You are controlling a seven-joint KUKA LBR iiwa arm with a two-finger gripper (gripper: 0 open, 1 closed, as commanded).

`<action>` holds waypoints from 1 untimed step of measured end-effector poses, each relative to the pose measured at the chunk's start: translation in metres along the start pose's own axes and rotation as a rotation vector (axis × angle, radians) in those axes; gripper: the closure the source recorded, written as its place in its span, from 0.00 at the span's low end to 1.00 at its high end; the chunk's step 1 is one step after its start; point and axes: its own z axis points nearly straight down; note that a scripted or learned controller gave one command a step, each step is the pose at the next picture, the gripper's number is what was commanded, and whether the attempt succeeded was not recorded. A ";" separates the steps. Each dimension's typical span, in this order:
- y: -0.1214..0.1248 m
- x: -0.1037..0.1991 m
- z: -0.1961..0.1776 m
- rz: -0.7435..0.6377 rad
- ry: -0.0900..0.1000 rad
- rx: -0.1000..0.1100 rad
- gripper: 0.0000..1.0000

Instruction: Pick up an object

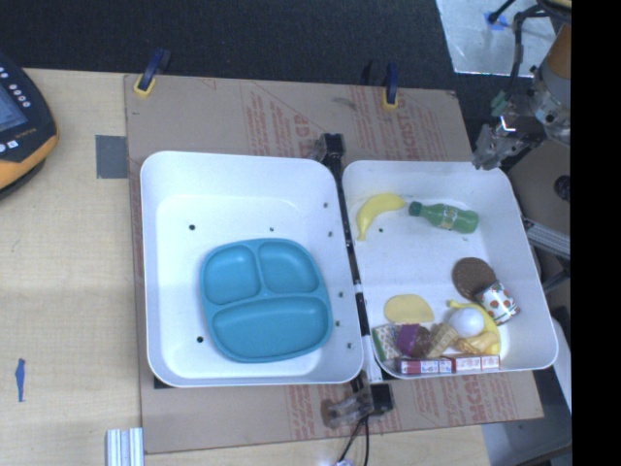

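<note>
The right bin holds a yellow banana near its back left and a small green bottle lying beside it. A brown round piece sits by the right wall, with a small patterned can just below it. At the front lie a yellow chip-like piece, a white egg, a purple item and a flat red-and-white pack. My gripper hangs above the bin's back right corner, nothing seen between its fingers.
The left bin carries a blue divided plate. Both bins rest on a cardboard sheet held by clamps. A yellow-grey pendant lies at the far left of the bench.
</note>
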 end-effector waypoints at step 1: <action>-0.003 0.028 -0.010 0.001 0.003 0.008 1.00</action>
